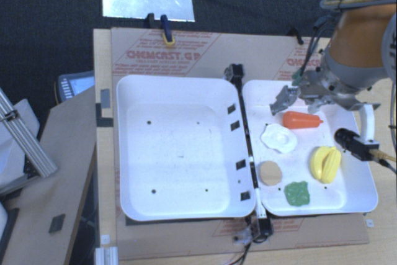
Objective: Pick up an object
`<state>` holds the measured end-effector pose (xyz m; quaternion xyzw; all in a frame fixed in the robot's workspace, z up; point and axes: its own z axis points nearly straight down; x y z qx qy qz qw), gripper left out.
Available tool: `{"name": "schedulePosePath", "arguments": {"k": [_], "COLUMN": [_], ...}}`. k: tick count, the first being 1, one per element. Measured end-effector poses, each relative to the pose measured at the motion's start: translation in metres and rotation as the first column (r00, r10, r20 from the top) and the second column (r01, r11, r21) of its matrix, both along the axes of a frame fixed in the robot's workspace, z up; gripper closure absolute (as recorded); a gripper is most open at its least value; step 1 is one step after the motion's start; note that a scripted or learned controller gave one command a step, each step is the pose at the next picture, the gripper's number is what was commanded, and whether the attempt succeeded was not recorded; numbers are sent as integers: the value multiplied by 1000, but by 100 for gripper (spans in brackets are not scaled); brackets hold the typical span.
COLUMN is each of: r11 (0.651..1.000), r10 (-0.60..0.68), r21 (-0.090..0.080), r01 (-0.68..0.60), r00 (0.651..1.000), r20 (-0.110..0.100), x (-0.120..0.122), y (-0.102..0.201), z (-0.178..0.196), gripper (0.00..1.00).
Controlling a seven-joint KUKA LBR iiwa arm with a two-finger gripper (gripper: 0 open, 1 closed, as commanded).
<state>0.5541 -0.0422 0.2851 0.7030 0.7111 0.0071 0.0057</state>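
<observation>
Green lump [297, 193] lies at the right bin's [356, 195] front, near a tan disc [270, 173], banana [325, 164] and white piece [279, 138]; gripper [286, 99] hovers open just above-left of the carrot [302, 120], holding nothing

Grey arm [363, 53] — orange band, dark cables — metal gripper [286, 99].

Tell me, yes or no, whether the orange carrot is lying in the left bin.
No. The carrot lies in the right bin, just below the claw.
</observation>
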Motion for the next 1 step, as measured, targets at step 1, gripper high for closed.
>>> {"name": "schedulePosePath", "arguments": {"k": [1], "r11": [1000], "r10": [-12], "r21": [-4], "r01": [12], "r00": [1000], "r20": [-13], "x": [23], "y": [-39], "z": [1], "gripper": [0]}}
